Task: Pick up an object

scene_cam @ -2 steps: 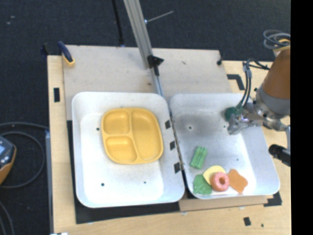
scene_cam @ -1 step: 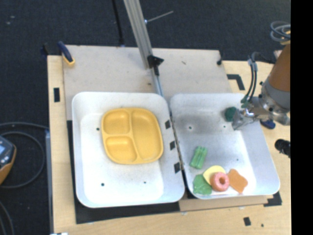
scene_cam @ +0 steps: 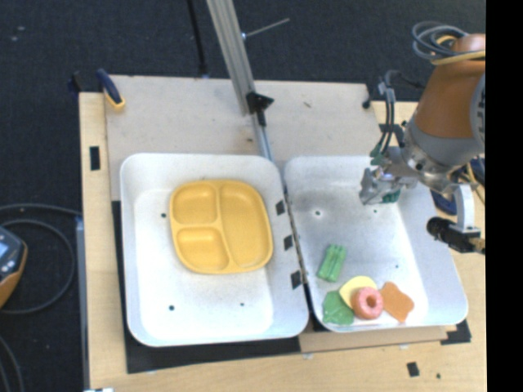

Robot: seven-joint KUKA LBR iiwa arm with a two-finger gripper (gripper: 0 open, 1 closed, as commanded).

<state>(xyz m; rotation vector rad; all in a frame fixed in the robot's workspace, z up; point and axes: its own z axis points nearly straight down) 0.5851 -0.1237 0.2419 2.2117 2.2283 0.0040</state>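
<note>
1. The claw [scene_cam: 381, 184] hung over the far part of the right bin [scene_cam: 425, 243], up near its back wall, with the grey and orange arm [scene_cam: 448, 96] coming in from the right. Honestly couldn't tell whether it was open or closed, it was a blurry clump from this angle, and I saw nothing gripped in it.

2. The thing everything turned on: all the pickable stuff lay toward the near edge of that same bin, so down the picture and a bit left from the claw, well apart from it.

3. Nearest candidate was the light green block [scene_cam: 332, 262], lying alone on the bin floor with its long axis roughly front to back, tilted slightly. I'd guess it was the easiest grab, since nothing touched it.

4. Past that, a little pile sat jammed in the near corner: a darker green piece [scene_cam: 335, 309], a yellow piece [scene_cam: 356, 287] with a pink ring [scene_cam: 368, 303] on top, and an orange piece [scene_cam: 398, 300] just beside them. Crowded, so probably a messier pick.

5. Bare bin floor lay between the claw and the block, nothing in the way.

6. Left bin [scene_cam: 147, 300] held a yellow divided plate [scene_cam: 221, 224], on the other side of the divider.

7. Both bins sat on the counter [scene_cam: 163, 113].
</note>
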